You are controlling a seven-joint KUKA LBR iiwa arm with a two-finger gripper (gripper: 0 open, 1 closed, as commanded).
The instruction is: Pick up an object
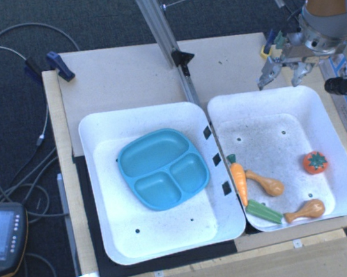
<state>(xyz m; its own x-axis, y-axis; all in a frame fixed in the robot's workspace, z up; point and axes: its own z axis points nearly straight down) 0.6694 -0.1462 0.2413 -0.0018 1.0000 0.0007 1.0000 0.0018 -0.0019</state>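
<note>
Currently: tool [285,73] just beyond right bin [324,112] far rim, fingers spread, gripping nothing | tomato [315,162], carrot [239,183], two drumsticks [265,183] inside right bin | blue tray [163,168] left of it

Blue divided plate [163,168]; orange carrot [239,183]; red tomato [315,162]; tan drumsticks [265,183]; white bins [102,177].

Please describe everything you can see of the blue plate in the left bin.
The blue plate looks like smooth plastic, a rounded rectangle with three compartments: one large, two smaller. It lies flat, right side up, turned at a slant, in the left bin. Nothing lies in its compartments and nothing touches it except the bin floor.
</note>
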